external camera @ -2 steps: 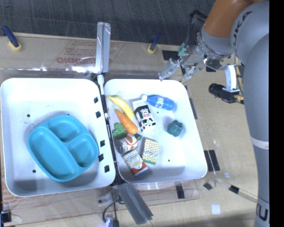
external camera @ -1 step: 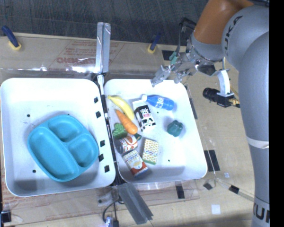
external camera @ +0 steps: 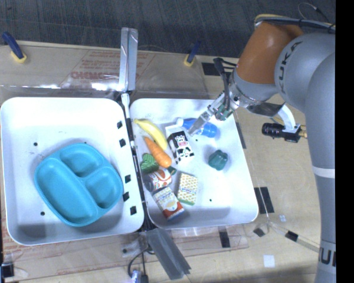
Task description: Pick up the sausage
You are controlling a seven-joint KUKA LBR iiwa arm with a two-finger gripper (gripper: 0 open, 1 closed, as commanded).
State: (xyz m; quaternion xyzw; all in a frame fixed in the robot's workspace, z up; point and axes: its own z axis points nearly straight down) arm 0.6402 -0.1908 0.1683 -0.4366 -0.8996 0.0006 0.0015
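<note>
A brown board bench stands on a dark floor and bears two shallow white bins side by side, with two blue clamps, one at its far left edge and one further right. The left bin holds one light blue divided plate with three compartments. The right bin holds a cluster of toy foods along its left half. The thing most like the sausage is a single short, reddish-brown stub with a pale patch on it, too small to make out more; it lies near the bin's left wall, just in front of the green vegetable and touching the small red and white carton before it. Also in this bin are one yellow banana, one orange carrot, one cow-patterned milk carton, one yellow and green checked pack, one dark green pepper lying apart to the right, and one blue item towards the far side. The grey arm reaches in from the right, and its gripper hangs low over the blue item and beside the milk carton, well apart from the sausage; whether it is open or closed cannot be told, and nothing is seen in its hold.
</note>
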